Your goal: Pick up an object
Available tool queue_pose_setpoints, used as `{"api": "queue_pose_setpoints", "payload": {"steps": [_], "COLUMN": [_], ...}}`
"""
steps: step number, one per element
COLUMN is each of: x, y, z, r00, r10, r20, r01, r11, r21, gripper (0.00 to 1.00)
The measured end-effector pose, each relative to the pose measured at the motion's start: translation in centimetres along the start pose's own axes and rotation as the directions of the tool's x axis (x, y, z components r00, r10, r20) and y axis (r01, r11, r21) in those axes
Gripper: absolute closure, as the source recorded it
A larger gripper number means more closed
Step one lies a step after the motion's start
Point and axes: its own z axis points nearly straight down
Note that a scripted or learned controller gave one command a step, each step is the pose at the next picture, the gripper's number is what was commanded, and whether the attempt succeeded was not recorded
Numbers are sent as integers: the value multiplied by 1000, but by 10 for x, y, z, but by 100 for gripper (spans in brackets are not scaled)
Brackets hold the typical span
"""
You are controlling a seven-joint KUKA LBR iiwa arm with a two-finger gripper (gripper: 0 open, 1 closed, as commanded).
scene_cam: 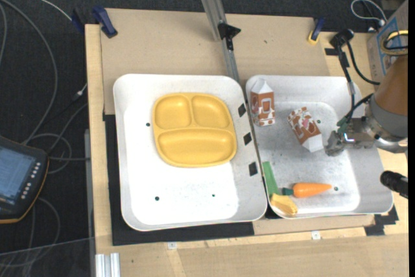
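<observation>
Camera view places the end effector [334, 143] low over the right bin [337, 201], at that bin's right side. Whether it is open or closed cannot be told; nothing is seen gripped in it.

Nearest object: a small red-and-white carton [305, 127], lying tipped on the bin floor just left of the end effector, its white end almost touching it. Its long axis runs diagonally, from upper left to lower right, ending at the end effector.

A second red-and-white carton [262, 106] stands upright further left of the first, near the bin's left wall. A toy carrot [312, 190] lies well toward the bin's front edge, long axis along that edge, with a yellow piece [283, 205] and a green strip [268, 178] at its left.

Judgement: the tipped carton is the likeliest target; a short leftward shift would centre the end effector over it.

The left bin [130, 159] holds a yellow divided plate [193, 128]. Both bins sit on the counter [168, 42].
</observation>
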Motion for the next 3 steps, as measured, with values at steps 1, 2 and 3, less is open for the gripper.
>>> {"api": "queue_pose_setpoints", "payload": {"steps": [1, 2, 3], "x": [3, 3, 58], "y": [-8, -11, 3], "z": [-54, -117, -104], "r00": [1000, 1000, 1000], "r10": [0, -1, -5], "r20": [0, 1, -5], "r01": [0, 1, 5], "r11": [1000, 1000, 1000], "r21": [-1, -4, 7], "gripper": [100, 100, 100]}}
